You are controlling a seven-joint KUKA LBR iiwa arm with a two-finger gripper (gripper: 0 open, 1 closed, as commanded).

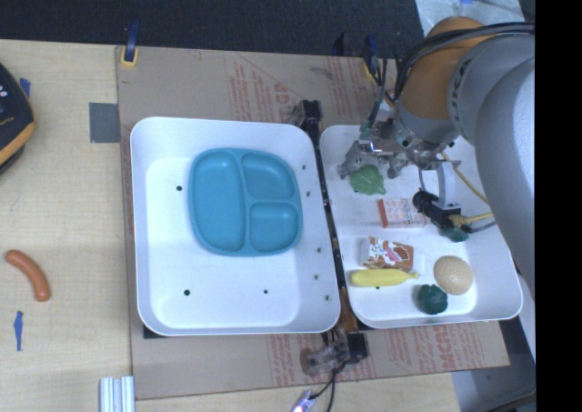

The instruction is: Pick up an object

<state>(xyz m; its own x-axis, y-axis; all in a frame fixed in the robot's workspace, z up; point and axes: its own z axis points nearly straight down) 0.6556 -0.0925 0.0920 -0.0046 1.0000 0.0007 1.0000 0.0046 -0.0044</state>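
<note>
Objects lie in right bin [496, 310] on cardboard-covered bench [227, 74].

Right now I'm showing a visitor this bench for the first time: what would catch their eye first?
Probably the blue divided plate, alone in the left bin. Next the big grey arm reaching in from the right, its gripper low over a green object in the cluttered right bin. Off on the bench lies a stray sausage.

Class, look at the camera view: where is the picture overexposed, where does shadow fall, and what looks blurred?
Camera view: the white bins glare almost featureless; soft shadow lies inside the left bin's upper and left walls and beside the blue plate; the arm, nearest the lens, looks soft and bulky; the small items in the right bin are slightly fuzzy.
</note>
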